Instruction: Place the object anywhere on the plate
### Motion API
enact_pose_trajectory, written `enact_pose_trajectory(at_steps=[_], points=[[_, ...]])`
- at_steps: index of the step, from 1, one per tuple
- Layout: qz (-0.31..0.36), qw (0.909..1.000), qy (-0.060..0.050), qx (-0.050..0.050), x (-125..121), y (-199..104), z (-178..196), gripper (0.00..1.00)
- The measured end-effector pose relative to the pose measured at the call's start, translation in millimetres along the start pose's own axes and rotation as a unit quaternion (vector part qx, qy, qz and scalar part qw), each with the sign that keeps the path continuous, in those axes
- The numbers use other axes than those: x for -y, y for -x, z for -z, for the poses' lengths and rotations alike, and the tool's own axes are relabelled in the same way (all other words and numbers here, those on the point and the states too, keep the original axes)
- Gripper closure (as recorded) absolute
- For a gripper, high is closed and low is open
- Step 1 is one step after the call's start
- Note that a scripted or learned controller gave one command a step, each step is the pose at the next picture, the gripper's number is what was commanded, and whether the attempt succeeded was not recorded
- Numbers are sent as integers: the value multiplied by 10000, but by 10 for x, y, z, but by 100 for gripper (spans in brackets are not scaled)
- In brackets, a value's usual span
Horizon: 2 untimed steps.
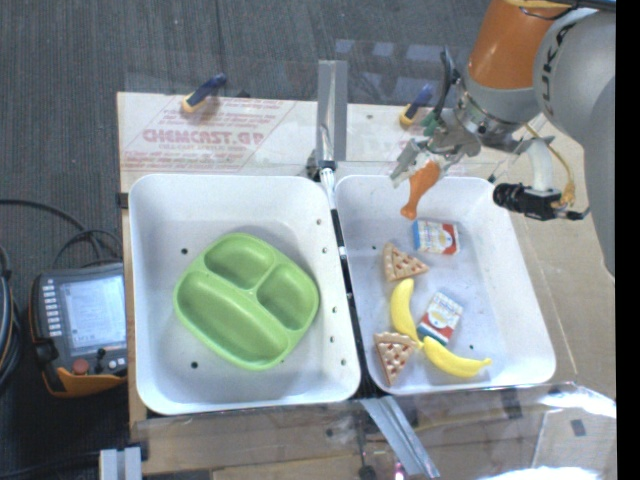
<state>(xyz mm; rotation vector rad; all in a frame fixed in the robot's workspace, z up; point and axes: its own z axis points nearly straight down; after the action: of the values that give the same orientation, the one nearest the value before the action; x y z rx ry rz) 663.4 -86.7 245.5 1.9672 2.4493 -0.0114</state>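
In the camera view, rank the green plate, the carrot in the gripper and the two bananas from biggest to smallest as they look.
1. Green plate, by far the largest.
2. The two bananas: they look about alike, so no ranking between them.
3. Carrot, held in the gripper above the bin and so nearer the camera; its place is unsure.

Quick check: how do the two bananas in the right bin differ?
The upper banana lies nearly along the bin's length between the two pizza slices; the lower banana lies crosswise near the bin's front corner. The upper one looks paler yellow, the lower deeper yellow. Both are curved toy bananas lying flat in the right bin.
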Motion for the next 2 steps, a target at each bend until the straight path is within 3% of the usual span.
enact_pose_trajectory(at_steps=[1,2], points=[[642,9979,3,-33,222,-681,-648,100],[767,9970,3,-32,474,-1503,-645,100]])
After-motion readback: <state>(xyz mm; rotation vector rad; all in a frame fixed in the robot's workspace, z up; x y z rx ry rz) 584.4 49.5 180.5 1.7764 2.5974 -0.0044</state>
